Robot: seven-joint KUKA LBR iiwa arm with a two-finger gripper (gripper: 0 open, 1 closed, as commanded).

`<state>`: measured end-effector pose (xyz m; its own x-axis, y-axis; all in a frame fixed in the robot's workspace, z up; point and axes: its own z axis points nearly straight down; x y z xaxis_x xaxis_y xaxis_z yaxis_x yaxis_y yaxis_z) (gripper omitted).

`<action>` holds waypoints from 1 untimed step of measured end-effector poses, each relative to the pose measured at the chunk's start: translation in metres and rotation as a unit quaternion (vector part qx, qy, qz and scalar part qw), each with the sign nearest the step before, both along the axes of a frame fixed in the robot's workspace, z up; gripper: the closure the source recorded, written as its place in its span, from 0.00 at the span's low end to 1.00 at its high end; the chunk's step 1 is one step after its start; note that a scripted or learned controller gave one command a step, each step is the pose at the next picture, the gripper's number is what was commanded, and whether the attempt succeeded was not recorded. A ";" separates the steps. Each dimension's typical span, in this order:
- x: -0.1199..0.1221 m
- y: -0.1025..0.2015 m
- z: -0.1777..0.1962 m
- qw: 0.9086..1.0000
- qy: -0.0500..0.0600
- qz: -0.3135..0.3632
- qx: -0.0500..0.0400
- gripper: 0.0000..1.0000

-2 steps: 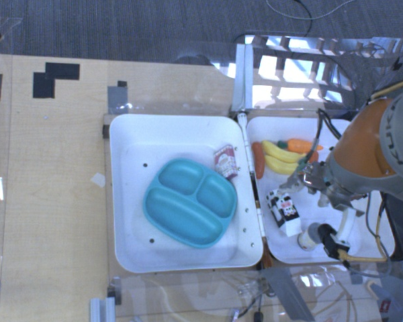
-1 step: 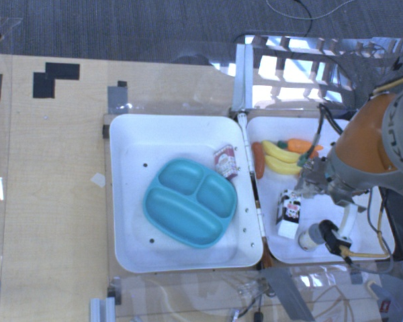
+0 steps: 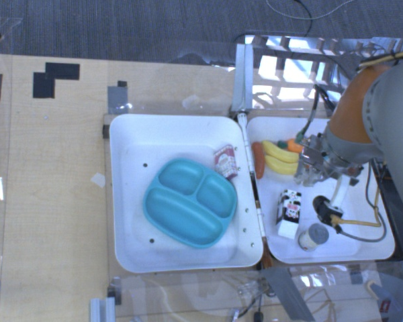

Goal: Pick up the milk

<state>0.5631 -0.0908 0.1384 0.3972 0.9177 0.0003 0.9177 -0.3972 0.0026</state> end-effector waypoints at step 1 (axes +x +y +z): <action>0.000 0.000 0.000 1.000 0.000 0.000 0.000 0.00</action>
